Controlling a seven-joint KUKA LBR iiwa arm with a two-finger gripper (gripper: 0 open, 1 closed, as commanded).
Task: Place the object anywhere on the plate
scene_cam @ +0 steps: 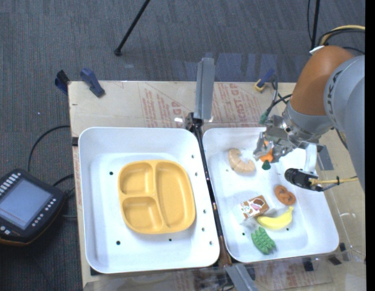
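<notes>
Over the right bin [333, 235], near its back edge, we find the gripper [267, 155] low and just beside the croissant [242, 161]. A small orange-and-green piece (possibly a toy carrot) [268, 159] shows at the fingertips; it looks pinched between them, so we log the hand as closed down on it, though the view is too small to be sure how firm the hold is. We judge this piece to be the task's object, since the hand is on it. It sits above the right bin floor, well apart from the yellow plate [157, 196], which lies in the middle of the left bin [93, 162] with 3 compartments. Also in the right bin: a brown donut-like piece [285, 194], a small carton [255, 207], a banana [277, 219] touching or just beside the carton, and a green item [263, 239] near the front. Next, in our judgement: lift clear of the divider between the bins, carry across, release over any compartment.
</notes>
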